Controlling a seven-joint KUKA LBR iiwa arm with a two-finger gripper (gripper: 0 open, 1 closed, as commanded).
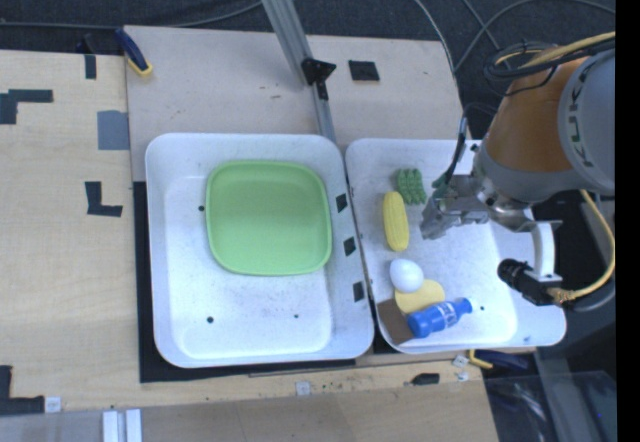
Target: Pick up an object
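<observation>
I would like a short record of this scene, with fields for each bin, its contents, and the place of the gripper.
left bin: green plate, lying flat
right bin: yellow corn, green object, white egg, yellow piece, blue bottle on its side
gripper: above the right bin, right of the corn, nothing seen between its fingers
arm side: right of the view

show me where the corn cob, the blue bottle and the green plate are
corn cob (396, 220), camera view, middle of the yellow cob
blue bottle (437, 318), camera view, middle of the bottle's body
green plate (268, 218), camera view, centre of the plate's flat face
</observation>
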